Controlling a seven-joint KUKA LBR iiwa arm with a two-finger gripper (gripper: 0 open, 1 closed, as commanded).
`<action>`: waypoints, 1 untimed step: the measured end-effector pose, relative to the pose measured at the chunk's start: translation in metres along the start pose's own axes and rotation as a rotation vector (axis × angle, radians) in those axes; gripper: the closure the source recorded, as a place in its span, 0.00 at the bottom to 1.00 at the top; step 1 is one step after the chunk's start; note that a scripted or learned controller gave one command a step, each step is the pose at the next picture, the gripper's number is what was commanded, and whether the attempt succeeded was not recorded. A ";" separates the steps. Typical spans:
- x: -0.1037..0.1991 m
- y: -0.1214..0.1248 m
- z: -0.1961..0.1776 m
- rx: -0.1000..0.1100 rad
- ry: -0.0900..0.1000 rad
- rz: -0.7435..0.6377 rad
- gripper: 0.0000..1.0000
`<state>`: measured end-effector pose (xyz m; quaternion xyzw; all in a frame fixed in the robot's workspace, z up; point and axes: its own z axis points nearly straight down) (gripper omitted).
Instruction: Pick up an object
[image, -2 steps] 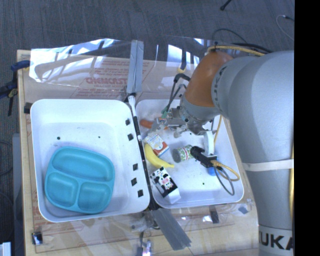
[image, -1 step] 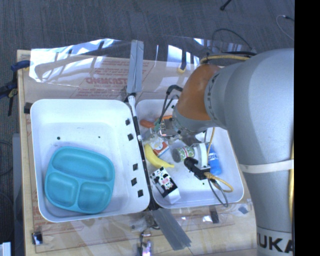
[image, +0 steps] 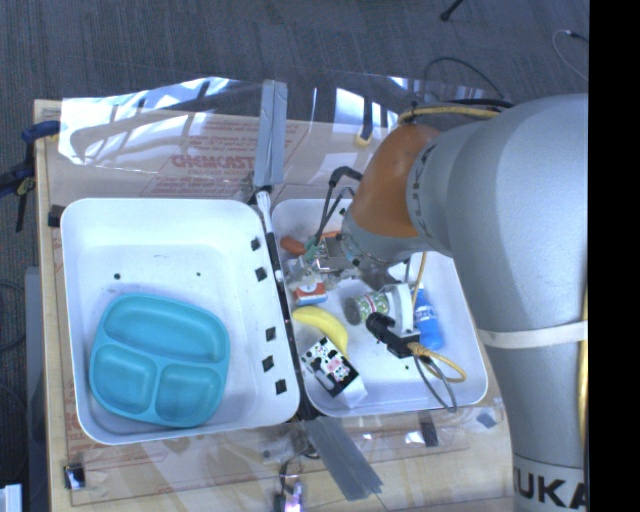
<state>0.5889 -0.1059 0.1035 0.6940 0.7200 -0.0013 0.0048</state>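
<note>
While my wrist hangs low over the right bin (image: 455, 300), my gripper (image: 318, 262) sits among the clutter at that bin's upper left, close to the divider, and from this slanted look down I cannot tell how my jaws stand or whether anything lies between them.

Several candidates lie in this bin. A banana (image: 322, 326) rests just below my tool, near the middle of the bin's left half. Just below it is a small black-and-white patterned box (image: 330, 367), tilted against the lower left corner. A green-labelled can (image: 373, 303) lies on its side to the right of the banana, and a blue item (image: 427, 320) sits further right, partly under my cable. The blue divided tray (image: 158, 358) lies in the left bin (image: 130, 230), well apart from me.

I judge the banana the likeliest pick: light, firm enough to squeeze, with a smooth curved skin that may roll. Taking it across its thick middle, jaws square to the curve, seems safest. The can looks rigid but round, so it could slip sideways.
</note>
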 end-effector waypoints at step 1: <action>0.012 0.002 -0.074 0.007 0.009 -0.068 1.00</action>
